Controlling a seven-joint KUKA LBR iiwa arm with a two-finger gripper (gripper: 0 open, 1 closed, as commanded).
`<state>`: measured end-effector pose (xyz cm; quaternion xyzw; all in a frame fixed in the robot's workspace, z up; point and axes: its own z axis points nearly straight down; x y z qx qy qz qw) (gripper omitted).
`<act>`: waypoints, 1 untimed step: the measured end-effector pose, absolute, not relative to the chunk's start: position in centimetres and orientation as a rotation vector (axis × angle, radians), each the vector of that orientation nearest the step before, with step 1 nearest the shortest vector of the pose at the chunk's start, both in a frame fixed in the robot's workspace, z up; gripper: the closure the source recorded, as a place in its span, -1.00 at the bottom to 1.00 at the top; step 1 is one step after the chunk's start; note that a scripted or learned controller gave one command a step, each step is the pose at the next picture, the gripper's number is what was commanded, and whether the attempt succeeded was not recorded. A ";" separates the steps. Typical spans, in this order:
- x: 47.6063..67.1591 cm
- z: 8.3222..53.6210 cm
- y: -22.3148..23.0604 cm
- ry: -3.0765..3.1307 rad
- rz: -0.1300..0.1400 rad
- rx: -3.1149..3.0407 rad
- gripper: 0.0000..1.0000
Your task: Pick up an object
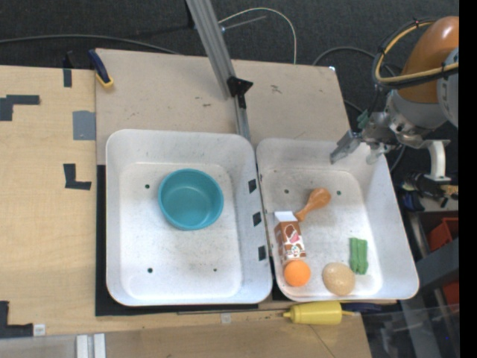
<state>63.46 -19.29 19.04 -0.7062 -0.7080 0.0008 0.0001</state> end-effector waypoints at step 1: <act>63.5 19.0 -19.3 -2.224 0.003 -2.219 -1.00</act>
